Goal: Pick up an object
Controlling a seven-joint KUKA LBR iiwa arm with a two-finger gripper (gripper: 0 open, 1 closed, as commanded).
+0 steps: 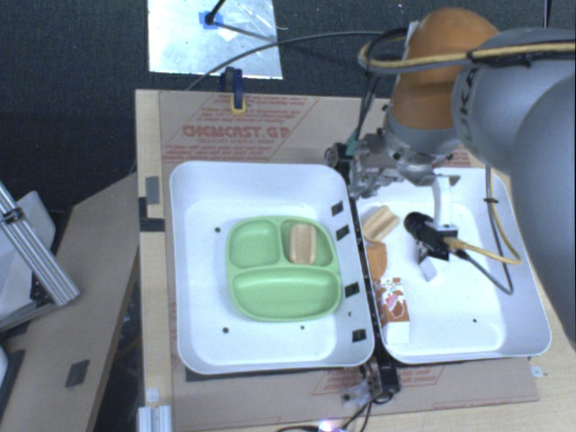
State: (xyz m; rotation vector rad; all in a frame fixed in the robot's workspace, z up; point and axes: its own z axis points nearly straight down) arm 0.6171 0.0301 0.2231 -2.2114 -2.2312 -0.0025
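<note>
My gripper (364, 184) hangs over the back left corner of the right bin (468, 331), just below the grey wrist and orange band. A tan block (380, 222) lies right in front of it, close to the divide between the bins. Nearer the front lie a flat orange-brown piece (376, 258) and a red-and-white packet (393, 305). In the left bin (193, 241), a green divided plate (270, 291) holds a tan bun-like piece (302, 242) in its back right compartment. The arm hides the fingertips.
A black piece with a white tab (427, 234) on a yellow cable (490, 256) hangs over the middle of the right bin. The bulky grey arm covers that bin's back right. Black clips line the divide (351, 288). A cardboard sheet (243, 133) lies under the bins.
</note>
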